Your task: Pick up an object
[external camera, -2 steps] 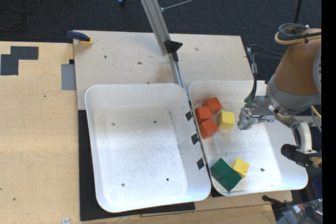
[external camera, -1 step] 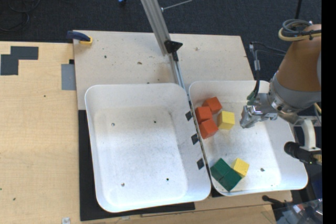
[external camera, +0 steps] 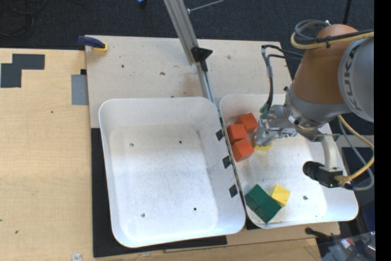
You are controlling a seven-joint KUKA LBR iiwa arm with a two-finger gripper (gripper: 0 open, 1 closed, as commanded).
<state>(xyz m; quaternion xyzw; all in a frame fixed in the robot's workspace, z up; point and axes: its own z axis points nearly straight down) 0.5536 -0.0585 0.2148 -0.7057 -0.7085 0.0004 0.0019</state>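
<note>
Reaching in over the right bin [external camera: 342, 208], the arm [external camera: 330, 79] is hanging its gripper [external camera: 267, 134] just beside the orange blocks [external camera: 241, 137]. Whether the claw is spread or pressed together cannot be told. The orange blocks are lying against the right bin's left wall; the green block [external camera: 261, 203] and yellow block [external camera: 280, 194] are sitting together near its front edge. A yellowish piece [external camera: 264, 147] is lying under the gripper. Likely fault: the wall is crowding the orange blocks, so a descending claw may be striking one and pushing it aside.
</note>
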